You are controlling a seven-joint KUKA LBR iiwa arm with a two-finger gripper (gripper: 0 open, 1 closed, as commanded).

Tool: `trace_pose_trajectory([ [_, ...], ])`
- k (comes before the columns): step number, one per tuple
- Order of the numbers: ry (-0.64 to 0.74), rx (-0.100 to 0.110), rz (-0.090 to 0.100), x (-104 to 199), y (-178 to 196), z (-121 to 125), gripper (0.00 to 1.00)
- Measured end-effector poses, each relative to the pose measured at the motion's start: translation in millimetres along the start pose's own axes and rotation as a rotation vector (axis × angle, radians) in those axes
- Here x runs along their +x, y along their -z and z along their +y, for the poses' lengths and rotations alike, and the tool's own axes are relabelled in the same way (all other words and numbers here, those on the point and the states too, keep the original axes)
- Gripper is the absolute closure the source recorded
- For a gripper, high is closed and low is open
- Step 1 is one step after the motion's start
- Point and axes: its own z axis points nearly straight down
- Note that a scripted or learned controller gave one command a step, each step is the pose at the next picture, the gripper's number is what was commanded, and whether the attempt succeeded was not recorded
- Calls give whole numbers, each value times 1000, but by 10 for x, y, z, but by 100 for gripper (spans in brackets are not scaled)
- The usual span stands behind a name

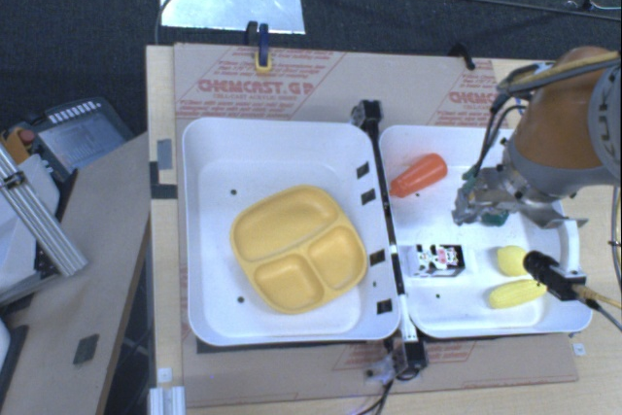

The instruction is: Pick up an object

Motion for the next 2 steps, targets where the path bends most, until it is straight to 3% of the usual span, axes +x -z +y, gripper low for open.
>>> trace_pose_trajectory([
  [2,1,-1,0,17,1072,-16,100],
])
